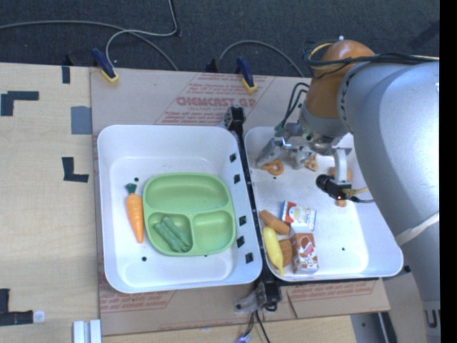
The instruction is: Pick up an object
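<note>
A: Camera view first: what takes up the most room?

B: The grey arm (400,141), reaching in from the right over the worktop (43,191). Its orange band sits above the wrist, and the hand (285,148) hangs low over the far left part of the right bin (357,256).

A: Is the hand clenched or released?

B: I cannot tell; the wrist hides that.

A: And the bins?

B: Two white ones side by side. The left bin (114,148) carries a green divided plate (189,213) with green beans (173,232) in its near-left compartment. A carrot (134,213) lies just beside the plate's left edge.

A: What could be picked up on the right?

B: A small pretzel-like piece (273,166) lies just under the hand. Nearer the front sit a small carton (298,215), a second printed carton (305,252), a yellow banana-like piece (273,247) and an orange sausage-shaped piece (275,222), all close together.
</note>
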